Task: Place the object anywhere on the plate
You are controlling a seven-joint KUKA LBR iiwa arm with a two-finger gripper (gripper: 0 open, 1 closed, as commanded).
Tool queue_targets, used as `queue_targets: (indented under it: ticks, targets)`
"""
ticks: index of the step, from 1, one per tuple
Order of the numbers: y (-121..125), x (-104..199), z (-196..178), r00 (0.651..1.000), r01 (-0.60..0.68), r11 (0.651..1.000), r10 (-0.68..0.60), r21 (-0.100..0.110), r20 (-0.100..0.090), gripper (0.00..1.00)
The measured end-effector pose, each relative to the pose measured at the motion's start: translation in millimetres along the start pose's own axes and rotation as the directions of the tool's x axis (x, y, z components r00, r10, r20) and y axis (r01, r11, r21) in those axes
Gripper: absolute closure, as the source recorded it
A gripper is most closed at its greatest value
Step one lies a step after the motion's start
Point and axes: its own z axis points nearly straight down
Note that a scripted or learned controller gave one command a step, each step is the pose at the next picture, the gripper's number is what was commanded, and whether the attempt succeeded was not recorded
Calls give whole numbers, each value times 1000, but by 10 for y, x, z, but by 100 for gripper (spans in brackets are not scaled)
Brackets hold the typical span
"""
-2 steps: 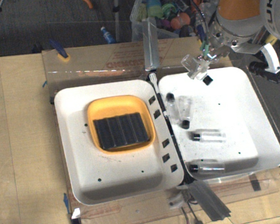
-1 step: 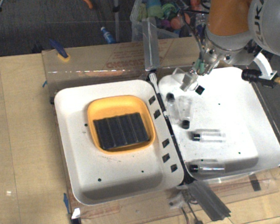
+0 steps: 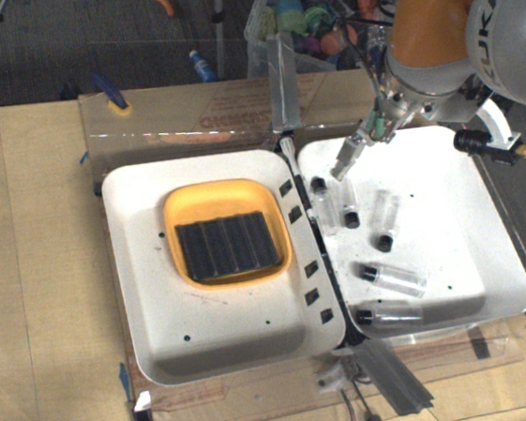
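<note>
two white bins side by side on the bench. in the left bin (image 3: 156, 344), a yellow plate (image 3: 176, 205) with a dark ribbed block (image 3: 227, 245) lying on its middle. in the right bin (image 3: 494, 254), several small clear vials with black caps, scattered: one near the divider (image 3: 318, 185), one just beside it (image 3: 350, 215), one tilted in the middle (image 3: 384, 224), one lying lower down (image 3: 391, 276), one at the front edge (image 3: 381, 314).

gripper (image 3: 344, 162) hanging over the upper left part of the right bin, fingers pointing down and left toward the vials near the divider. nothing visible between the fingers — whether open or closed, cannot tell, too small and blurred here.

probably the reaching step, with no vial picked yet and none on the plate.

to do it well: choose one vial apart from its neighbours, come straight down with the fingers across its narrow body, not along it. round glass-like tube, likely to roll or slip away — so close at the middle, lift slowly, and clear the divider before moving over the plate's free rim beside the block.
</note>
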Motion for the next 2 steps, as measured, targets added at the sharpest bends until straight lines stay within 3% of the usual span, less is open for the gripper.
queue_targets:
  ticks: [1,2]
  targets:
    - [-347,-476,-495,991,135,991,-135,-3,7,0]
    - [-624,-742,-290,993,116,993,-116,-1,2,0]
